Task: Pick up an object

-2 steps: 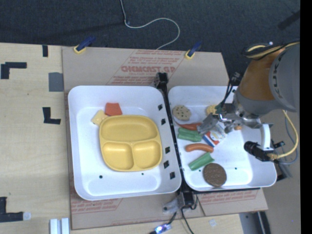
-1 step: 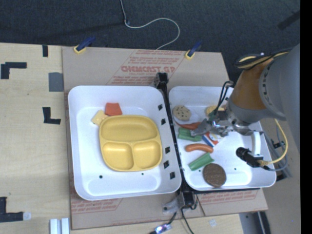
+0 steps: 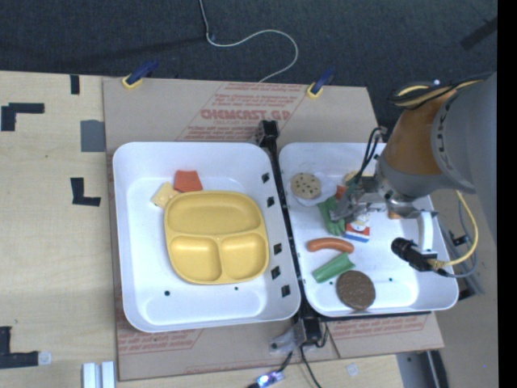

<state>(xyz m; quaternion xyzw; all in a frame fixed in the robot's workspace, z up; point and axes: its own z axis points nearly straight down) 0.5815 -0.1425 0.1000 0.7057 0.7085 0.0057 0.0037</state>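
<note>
Arm enters from 3 o'clock; gripper [image 3: 352, 208] sits low over the middle of the right bin [image 3: 440, 297]. Finger state: cannot tell, the wrist body and cabling hide the tips from this angle. Nothing is visibly held.

Candidate objects cluster right at the gripper: a green piece [image 3: 329, 213] touching it at its 9 o'clock side, a small red, white and blue item [image 3: 359, 233] just below at 6 o'clock. Further off: cookie [image 3: 305, 186] at 10 o'clock, sausage [image 3: 329, 245] at 7 o'clock, green cylinder [image 3: 332, 268] and brown disc [image 3: 355, 289] toward 6 o'clock.

Left bin [image 3: 137, 168] holds the yellow divided tray [image 3: 216, 237], with an orange block [image 3: 187, 181] and pale yellow block [image 3: 164, 194] at its 11 o'clock corner.

Judgement: the step is closing on one item in the cluster. To do it well, centre on a single piece, most likely the green one, so neighbours do not wedge in. Descend squarely, close fully, then lift straight up and confirm the object rises.
</note>
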